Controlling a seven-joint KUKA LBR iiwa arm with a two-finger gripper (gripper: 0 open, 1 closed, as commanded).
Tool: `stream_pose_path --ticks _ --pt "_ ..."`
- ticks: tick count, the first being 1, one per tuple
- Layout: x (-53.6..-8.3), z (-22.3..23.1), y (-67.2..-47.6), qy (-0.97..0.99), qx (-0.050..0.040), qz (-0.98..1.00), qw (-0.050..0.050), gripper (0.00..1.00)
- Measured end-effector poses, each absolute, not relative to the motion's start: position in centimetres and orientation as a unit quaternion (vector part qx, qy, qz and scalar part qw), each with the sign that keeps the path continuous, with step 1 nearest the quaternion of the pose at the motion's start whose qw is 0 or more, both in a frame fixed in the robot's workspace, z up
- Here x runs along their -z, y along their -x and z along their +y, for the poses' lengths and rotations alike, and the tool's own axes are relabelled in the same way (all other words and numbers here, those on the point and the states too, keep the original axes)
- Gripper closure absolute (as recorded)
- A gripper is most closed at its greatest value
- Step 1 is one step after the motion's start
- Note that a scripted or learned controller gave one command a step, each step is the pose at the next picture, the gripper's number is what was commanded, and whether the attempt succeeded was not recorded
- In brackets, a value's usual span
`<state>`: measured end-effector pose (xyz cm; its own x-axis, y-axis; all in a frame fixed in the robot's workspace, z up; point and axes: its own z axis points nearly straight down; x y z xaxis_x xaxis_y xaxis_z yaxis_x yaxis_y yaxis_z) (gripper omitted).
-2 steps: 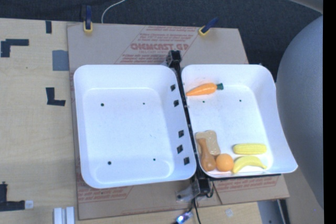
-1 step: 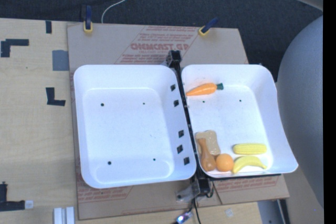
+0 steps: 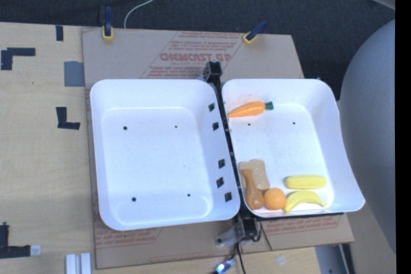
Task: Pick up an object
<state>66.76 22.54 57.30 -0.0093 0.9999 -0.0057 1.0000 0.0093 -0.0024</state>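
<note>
Cardboard-covered bench (image 3: 192,54) w/ two white bins; arm (image 3: 376,106) cut off at right. Carrot (image 3: 246,110) in right bin (image 3: 321,90) lies roughly left-right, green top pointing right.

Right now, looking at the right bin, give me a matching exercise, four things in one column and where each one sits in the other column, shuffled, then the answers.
Things:
1. carrot
2. orange
3. corn
4. banana

Places, as seen in the picture:
A. near corner, along the front wall, right of the orange
B. far end, by the divider between the bins
C. just behind the banana
D. front wall, between the tan piece and the banana

Pairs: 1-B, 2-D, 3-C, 4-A
</note>
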Motion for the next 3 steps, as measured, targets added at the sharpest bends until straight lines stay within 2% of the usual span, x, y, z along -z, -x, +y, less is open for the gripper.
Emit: stream_pose_path --ticks 3 --pt "-60.2 22.9 -66.9 -0.705 -0.0061 0.709 0.008 1.00"
